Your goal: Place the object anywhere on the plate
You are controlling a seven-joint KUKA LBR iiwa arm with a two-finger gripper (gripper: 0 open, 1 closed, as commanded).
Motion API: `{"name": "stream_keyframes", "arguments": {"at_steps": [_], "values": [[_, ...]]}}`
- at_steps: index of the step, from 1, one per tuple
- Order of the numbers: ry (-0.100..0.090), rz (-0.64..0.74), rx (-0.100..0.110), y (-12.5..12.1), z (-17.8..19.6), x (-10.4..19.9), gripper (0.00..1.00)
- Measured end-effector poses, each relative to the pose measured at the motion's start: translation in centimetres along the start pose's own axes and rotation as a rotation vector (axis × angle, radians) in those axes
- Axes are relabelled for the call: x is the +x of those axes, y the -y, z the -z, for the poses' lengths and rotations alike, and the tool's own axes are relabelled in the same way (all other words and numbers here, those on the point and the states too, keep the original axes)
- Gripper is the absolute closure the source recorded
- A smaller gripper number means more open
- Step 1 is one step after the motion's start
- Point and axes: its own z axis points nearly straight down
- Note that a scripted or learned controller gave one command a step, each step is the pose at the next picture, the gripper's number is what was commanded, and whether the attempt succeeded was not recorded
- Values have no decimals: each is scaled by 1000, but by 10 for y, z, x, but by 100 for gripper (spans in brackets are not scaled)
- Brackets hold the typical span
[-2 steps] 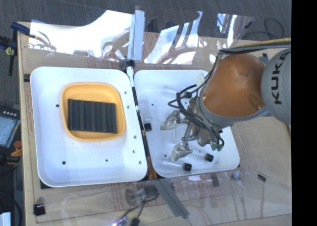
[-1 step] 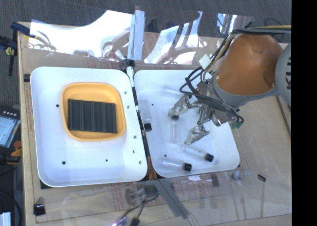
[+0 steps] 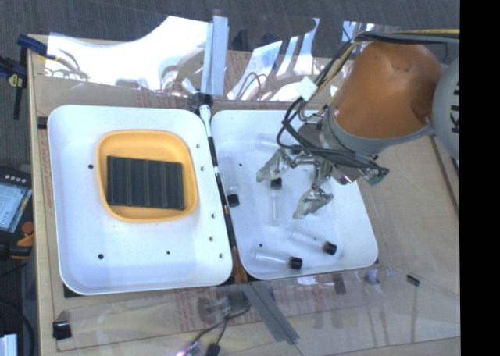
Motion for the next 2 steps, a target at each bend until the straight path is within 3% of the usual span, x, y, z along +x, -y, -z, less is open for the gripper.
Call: {"name": "stream_keyframes", "arguments": {"at_steps": [1, 2], "values": [[-2, 302, -3, -5, -9, 21, 0], [0, 600, 0, 9, -8, 32, 0]]}}
